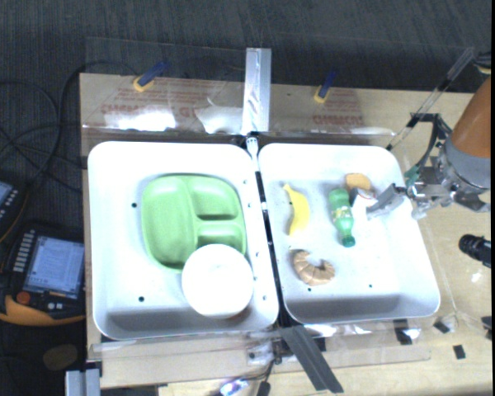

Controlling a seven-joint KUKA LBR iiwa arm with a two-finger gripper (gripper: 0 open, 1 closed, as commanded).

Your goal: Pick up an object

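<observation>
Green bottle (341, 215) lying just left of the end effector (378, 202), cap toward the croissant (313, 269); grip state cannot be told

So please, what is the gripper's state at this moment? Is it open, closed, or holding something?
Gripper: cannot be told. It sits over the right bin, close to the green bottle.
</observation>
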